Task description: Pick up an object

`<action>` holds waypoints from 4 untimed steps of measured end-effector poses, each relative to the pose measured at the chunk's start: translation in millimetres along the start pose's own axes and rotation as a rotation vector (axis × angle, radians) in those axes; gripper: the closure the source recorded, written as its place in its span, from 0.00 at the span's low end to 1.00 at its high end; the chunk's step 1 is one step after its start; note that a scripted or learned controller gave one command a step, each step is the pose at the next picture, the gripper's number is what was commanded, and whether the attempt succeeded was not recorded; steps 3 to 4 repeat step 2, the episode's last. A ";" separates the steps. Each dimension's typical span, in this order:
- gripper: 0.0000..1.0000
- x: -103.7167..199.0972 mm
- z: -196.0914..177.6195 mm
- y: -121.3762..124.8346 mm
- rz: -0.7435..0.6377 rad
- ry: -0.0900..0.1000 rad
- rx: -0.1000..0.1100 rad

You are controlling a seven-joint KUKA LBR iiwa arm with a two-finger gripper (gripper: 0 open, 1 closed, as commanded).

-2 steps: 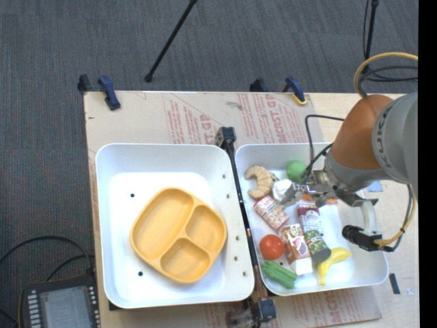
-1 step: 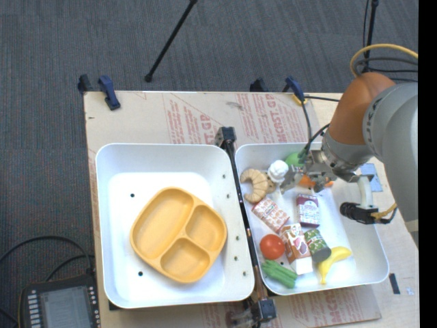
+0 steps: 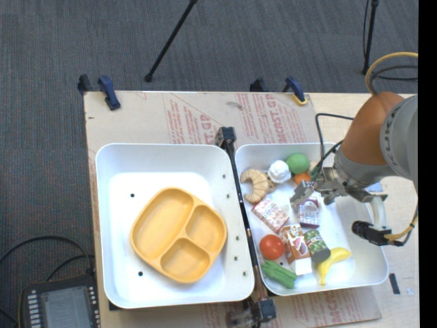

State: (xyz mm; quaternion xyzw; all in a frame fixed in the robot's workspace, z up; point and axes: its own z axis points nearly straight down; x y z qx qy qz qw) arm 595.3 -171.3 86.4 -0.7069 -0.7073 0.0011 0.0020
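Observation:
The right white bin (image 3: 372, 268) holds several toy foods. Among them are a croissant (image 3: 256, 182), a white round piece (image 3: 278, 171), a green ball (image 3: 297, 162), a red-and-white carton (image 3: 271, 215), a purple carton (image 3: 309, 213), a tomato (image 3: 271, 247) and a banana (image 3: 332, 261). My gripper (image 3: 311, 194) hangs low in the bin's upper middle, just above the purple carton and right of the croissant. It looks open, with nothing held between its fingers.
The left white bin (image 3: 113, 162) holds a yellow three-part plate (image 3: 179, 234). A green cucumber piece (image 3: 278, 273), a brown carton (image 3: 293, 243) and a green carton (image 3: 316, 240) crowd the right bin's front. Blue clamps (image 3: 108, 91) sit on the board's far edge.

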 end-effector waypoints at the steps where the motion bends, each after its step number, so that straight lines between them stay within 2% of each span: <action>1: 1.00 0.0 -8.6 0.0 0.001 0.002 0.002; 2: 1.00 26.2 -124.2 33.9 -0.003 -0.001 -0.005; 4: 1.00 26.2 -124.2 33.9 -0.003 -0.001 -0.005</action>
